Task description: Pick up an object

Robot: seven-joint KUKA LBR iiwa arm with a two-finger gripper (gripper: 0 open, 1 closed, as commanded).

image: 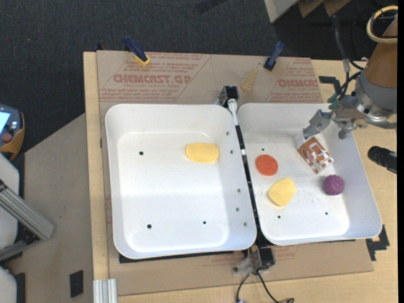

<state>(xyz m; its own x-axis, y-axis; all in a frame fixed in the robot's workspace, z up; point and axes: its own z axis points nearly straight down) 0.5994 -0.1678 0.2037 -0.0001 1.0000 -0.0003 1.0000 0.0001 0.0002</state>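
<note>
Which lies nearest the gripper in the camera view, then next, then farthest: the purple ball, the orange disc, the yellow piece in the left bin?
From the gripper:
1. Purple ball, right bin, just below it.
2. Orange disc, right bin, by the divider.
3. Yellow piece, left bin, farthest.

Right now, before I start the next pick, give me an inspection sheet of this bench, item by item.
Surface: cardboard-covered bench bearing the left bin and the right bin side by side.
Job's things: yellow piece in the left bin; orange disc, second yellow piece, purple ball and brown-and-white patterned block in the right bin.
Clutter: two blue clamps on the bench's far edge.
Grippers: gripper above the right bin's far right part, next to the patterned block; nothing seen between its fingers.
Cables: one cable trailing off the near edge.
Surroundings: dark floor.
</note>
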